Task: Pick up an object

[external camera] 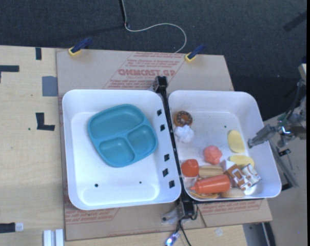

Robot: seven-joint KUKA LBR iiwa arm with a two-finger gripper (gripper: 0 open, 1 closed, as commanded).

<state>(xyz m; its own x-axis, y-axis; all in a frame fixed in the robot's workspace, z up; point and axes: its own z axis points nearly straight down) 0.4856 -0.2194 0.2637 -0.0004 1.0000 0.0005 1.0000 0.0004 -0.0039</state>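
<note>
While jaws hover, state unclear, toy food crowds right bin

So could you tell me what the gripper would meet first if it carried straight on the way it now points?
Probably the yellow piece just inside the right bin's rim; the gripper points left toward it, though its height above the bin is unclear.

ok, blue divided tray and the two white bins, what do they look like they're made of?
Blue tray: looks like moulded plastic, matte to satin; one even colour, rounded compartment walls, soft sheen. Left white bin and right white bin: probably thin formed plastic, smooth and slightly glossy; rolled rims, rounded corners, light glare on the floor. Plastic is a guess from the look alone.
</note>
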